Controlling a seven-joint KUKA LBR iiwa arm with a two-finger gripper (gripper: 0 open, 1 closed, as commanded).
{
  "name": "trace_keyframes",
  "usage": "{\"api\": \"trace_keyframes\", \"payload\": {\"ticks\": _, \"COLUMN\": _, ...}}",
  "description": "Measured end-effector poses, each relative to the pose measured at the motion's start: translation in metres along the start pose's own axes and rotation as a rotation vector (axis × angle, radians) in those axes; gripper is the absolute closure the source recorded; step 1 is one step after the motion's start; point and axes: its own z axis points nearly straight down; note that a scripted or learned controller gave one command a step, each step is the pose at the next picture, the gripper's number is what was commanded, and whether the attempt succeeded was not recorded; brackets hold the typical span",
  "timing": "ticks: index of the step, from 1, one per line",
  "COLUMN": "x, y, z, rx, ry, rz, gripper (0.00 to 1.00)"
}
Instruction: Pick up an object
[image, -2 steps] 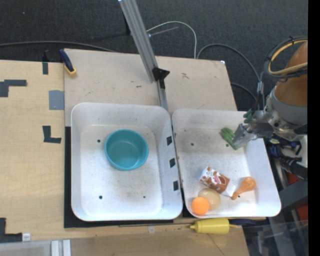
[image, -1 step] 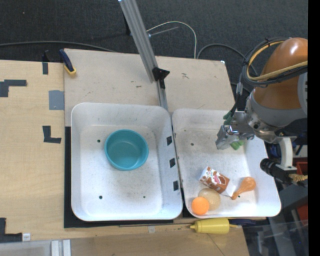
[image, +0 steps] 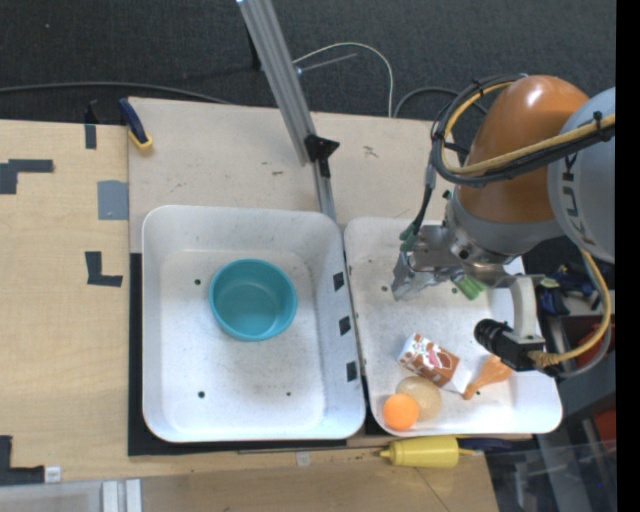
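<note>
Far as I can tell, nothing's been picked up yet. Starting on the left, the left bin (image: 160, 300) has just a teal bowl (image: 253, 299) sitting in it, upright and well away from the arm. Moving over, the right bin (image: 375, 250) has the real pile of candidates down at its near end: an orange ball (image: 400, 412) touching a pale egg-shaped thing (image: 421, 396), a little red and white packet (image: 429, 359) just above them, and an orange carrot-looking piece (image: 488, 375) off to the right. There's also a yellow bottle (image: 425, 453) lying outside the bin along its front edge. The gripper (image: 412, 281) hangs over the bare upper part of the right bin, apart from all of that. I can't tell how its tool is set from this angle, and nothing shows in it. So the whole job is left: get over something, drop, grab, lift.
</note>
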Motion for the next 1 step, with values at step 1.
{"api": "trace_keyframes", "payload": {"ticks": 1, "x": 0.0461, "y": 0.0089, "z": 0.0035, "rx": -0.001, "ry": -0.001, "rz": 0.000, "gripper": 1.00}}
